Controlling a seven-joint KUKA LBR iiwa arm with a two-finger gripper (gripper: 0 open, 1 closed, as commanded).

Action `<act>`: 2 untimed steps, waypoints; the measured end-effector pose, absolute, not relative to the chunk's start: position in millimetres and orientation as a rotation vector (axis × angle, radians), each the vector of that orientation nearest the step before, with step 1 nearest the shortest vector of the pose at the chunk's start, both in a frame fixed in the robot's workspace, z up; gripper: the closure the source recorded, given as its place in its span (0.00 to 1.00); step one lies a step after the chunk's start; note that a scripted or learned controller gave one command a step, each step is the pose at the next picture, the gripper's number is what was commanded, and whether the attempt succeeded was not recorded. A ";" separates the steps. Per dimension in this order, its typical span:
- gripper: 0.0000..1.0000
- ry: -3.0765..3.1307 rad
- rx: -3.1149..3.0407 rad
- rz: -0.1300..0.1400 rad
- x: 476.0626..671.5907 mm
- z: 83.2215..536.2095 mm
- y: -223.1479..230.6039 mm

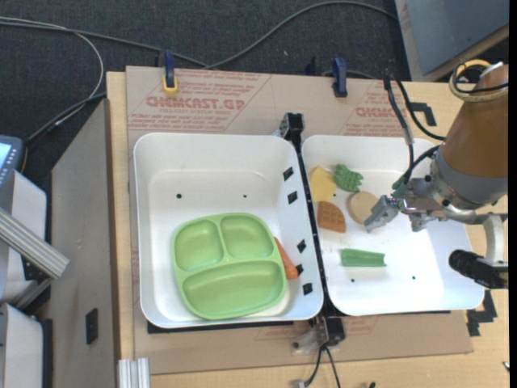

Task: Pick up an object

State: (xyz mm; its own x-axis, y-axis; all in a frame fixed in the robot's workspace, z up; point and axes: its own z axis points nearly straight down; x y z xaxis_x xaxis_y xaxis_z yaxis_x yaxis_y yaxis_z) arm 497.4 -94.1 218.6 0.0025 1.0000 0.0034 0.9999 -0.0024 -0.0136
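In the right bin (pixel 420 285) lie a yellow wedge (pixel 321 184), a green leafy piece (pixel 349 177), a tan round piece (pixel 361 207), a brown waffle-like piece (pixel 330 217) and a green pod (pixel 362 258). My gripper (pixel 399 217) hangs over the middle of this bin, just right of the tan round piece. It is open, its fingers spread with nothing between them. The left finger (pixel 378 215) is close beside the tan piece; I cannot tell if it touches it.
The left bin (pixel 153 217) holds a green divided plate (pixel 230 263) and an orange carrot (pixel 287 261) against the divider wall. Black clips line the wall between the bins. Cables run along the arm at the right.
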 end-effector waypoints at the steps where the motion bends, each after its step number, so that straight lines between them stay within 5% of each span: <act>1: 0.00 -2.220 -2.219 0.000 500.0 223.7 -93.9; 2: 0.00 -2.216 -2.216 0.006 502.7 161.1 -91.6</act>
